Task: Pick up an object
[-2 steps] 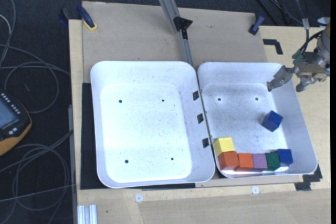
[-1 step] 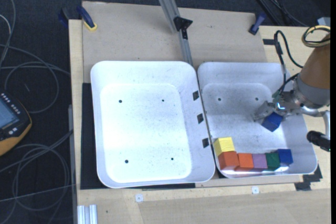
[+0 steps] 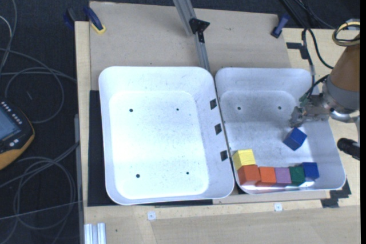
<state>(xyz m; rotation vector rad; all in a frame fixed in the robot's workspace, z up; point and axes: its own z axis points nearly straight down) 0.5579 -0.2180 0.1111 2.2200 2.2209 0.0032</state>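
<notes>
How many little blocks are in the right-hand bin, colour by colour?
Yellow block: 1
Red block: 1
Orange block: 1
Purple block: 1
Green block: 1
Blue blocks: 2, one at the row's end and one apart just below the gripper
Total: 7, all in the right bin.

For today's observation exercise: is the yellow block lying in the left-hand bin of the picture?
No. The yellow block lies in the right-hand bin, at the left end of the row of coloured blocks.
</notes>
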